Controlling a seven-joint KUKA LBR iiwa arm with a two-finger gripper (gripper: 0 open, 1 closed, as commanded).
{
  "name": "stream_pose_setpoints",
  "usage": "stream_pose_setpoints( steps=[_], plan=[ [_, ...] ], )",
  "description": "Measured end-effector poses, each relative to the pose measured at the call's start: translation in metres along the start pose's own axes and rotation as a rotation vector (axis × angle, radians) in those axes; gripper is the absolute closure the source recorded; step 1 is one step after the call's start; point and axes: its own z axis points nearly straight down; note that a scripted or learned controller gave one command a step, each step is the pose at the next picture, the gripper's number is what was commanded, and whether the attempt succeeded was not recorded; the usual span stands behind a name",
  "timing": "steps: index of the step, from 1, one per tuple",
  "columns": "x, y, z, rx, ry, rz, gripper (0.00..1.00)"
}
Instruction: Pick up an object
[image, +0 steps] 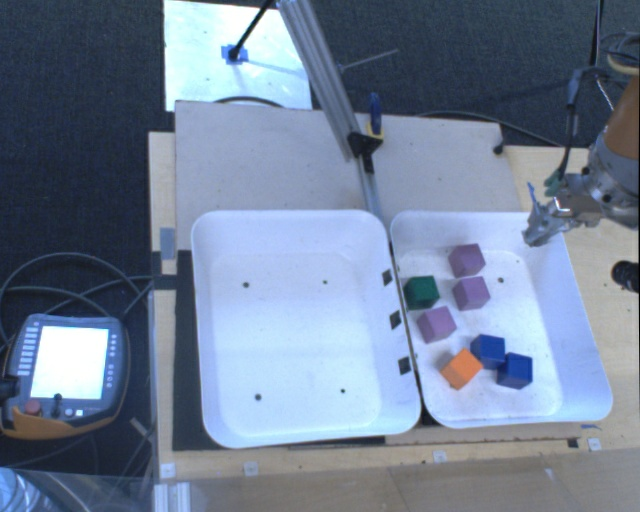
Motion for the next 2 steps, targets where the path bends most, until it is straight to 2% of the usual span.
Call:
stream_pose_setpoints(
  steps=[1, 2],
  plan=[
    [0.056, 0.005, 0.001, 0.004, 0.003, -0.005, 1.0],
    [0.099, 0.003, 0.007, 0.005, 0.003, -0.004, 1.0]
  ],
)
